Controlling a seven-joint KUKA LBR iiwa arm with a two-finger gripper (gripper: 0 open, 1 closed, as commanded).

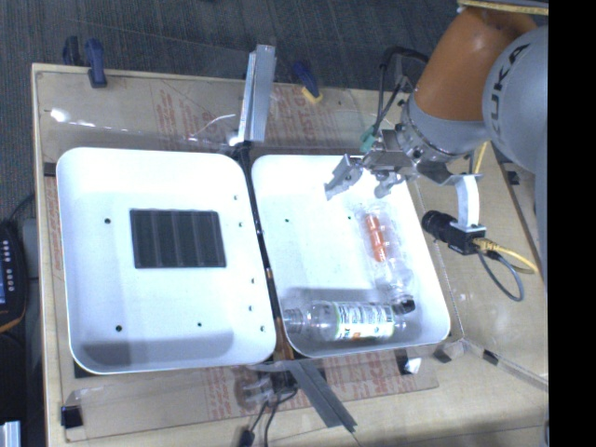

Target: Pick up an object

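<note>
Bottle [346,321]: lies flat along right bin [303,250] front wall, long axis 3–9 o'clock, cap at 3.
Tube [382,245]: clear w/ orange inside, axis 12–6, just above bottle cap.
Gripper [361,177]: fingers spread, nothing held, over bin's 12 o'clock edge.
Left bin [93,277]: dark grid plate [177,238].

The arm [484,73] runs off the right edge past its orange band. The clear bottle's [346,320] label print is too small to read. The dark device [7,273] is cut by the left edge.
</note>
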